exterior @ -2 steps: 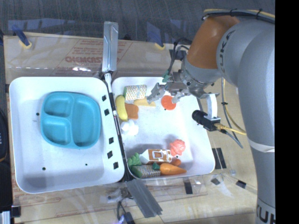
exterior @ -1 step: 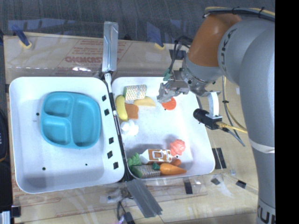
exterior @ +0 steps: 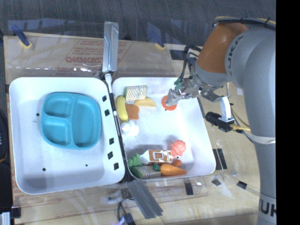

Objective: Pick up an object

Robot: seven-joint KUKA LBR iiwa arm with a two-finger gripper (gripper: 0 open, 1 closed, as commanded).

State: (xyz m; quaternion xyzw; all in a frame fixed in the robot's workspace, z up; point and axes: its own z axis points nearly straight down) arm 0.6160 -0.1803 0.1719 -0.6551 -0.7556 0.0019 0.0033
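Note:
My gripper (exterior: 174,97) hangs low over the upper right part of the right bin (exterior: 201,125). Right at its tip lies a small red-orange round object (exterior: 168,105), partly covered by the gripper, and I cannot make out whether it is gripped. Other objects in this bin: a yellow banana (exterior: 121,108), a speckled yellow-green block (exterior: 136,93), a yellow wedge (exterior: 147,102), an orange piece (exterior: 132,112) and a white lump (exterior: 130,129) on the left side.
At the right bin's front lie a pink ball (exterior: 178,148), a small carton (exterior: 157,156), a carrot (exterior: 172,170) and green items (exterior: 135,161). The left bin (exterior: 23,163) holds a blue divided plate (exterior: 71,120). A divider with black clips (exterior: 112,139) separates the bins.

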